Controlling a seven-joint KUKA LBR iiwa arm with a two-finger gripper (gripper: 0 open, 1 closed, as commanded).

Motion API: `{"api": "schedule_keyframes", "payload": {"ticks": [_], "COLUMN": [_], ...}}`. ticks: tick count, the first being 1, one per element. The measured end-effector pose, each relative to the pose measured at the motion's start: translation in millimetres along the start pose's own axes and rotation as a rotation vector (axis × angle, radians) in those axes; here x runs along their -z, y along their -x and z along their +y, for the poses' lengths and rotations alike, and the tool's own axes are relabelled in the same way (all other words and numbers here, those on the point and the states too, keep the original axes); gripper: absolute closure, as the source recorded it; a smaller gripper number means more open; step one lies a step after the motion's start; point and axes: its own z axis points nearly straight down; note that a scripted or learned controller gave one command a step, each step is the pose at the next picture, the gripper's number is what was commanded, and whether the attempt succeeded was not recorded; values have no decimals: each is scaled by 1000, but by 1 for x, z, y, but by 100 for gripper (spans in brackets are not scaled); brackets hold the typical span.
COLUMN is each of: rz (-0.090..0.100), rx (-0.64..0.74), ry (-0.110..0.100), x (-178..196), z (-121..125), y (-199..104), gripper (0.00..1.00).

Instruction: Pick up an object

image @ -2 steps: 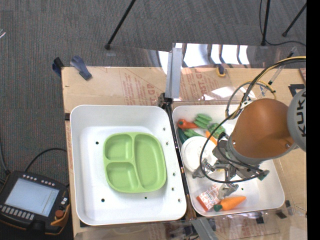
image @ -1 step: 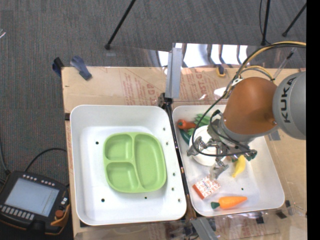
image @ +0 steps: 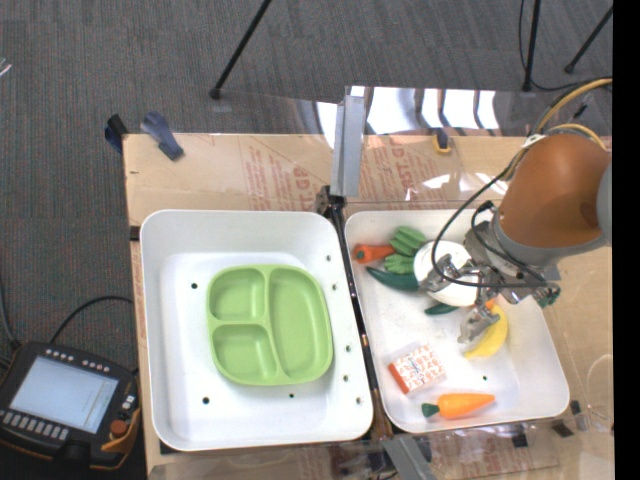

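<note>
The tool [image: 480,313] hangs over the right bin [image: 540,388], just above the banana [image: 488,338]; how wide it stands I cannot tell. Best to drop straight down, centre on the banana, clear of the carrot [image: 458,405]

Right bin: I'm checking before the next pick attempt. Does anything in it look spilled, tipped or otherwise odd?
Nothing looks spilled or damaged. The toy carrot, small red-and-white box, banana and green leafy toy all lie loose inside the right bin. The gripper hangs right over the banana, partly hiding it. The green divided plate sits flat in the left bin.
</note>
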Motion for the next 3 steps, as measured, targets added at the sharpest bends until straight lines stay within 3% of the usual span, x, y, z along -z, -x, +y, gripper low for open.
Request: {"api": "schedule_keyframes", "payload": {"ticks": [1, 2, 3], "rz": [3, 2, 3], "rx": [91, 94, 3], "ry": [5, 3, 4], "x": [-30, -28, -29], "z": [23, 21, 58], "y": [41, 22, 38], "gripper": [0, 0, 0]}}
